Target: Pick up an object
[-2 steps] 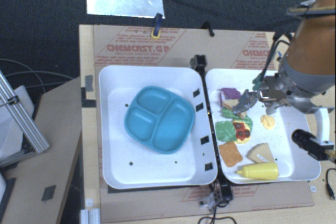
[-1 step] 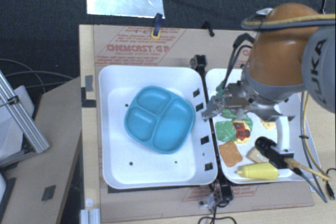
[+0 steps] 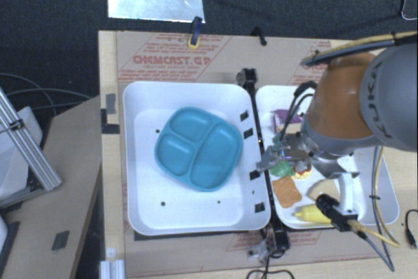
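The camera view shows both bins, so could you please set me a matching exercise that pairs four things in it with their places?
Things:
1. blue divided plate
2. yellow item
3. orange-brown flat piece
4. yellow-and-blue clamp

Places:
A. near the front edge of the right bin
B. on the cardboard sheet behind the bins
C. middle of the left bin
D. in the right bin, just behind the yellow item

Pairs: 1-C, 2-A, 3-D, 4-B
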Robot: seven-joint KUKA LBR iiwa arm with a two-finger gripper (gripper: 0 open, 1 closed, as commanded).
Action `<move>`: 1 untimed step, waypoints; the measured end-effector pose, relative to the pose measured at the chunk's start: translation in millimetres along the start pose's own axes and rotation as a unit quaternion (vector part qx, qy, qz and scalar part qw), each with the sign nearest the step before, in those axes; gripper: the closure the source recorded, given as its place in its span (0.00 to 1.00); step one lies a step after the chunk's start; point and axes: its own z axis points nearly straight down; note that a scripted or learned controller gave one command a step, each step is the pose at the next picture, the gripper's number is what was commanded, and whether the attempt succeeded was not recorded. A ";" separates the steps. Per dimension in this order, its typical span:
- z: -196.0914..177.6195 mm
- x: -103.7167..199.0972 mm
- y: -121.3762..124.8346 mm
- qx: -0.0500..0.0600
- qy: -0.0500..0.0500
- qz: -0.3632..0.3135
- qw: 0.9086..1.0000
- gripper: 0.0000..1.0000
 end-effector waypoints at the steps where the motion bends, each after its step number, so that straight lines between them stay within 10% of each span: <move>1: -16.2 3.0 2.5 -0.006 0.001 -0.004 1.000 1.00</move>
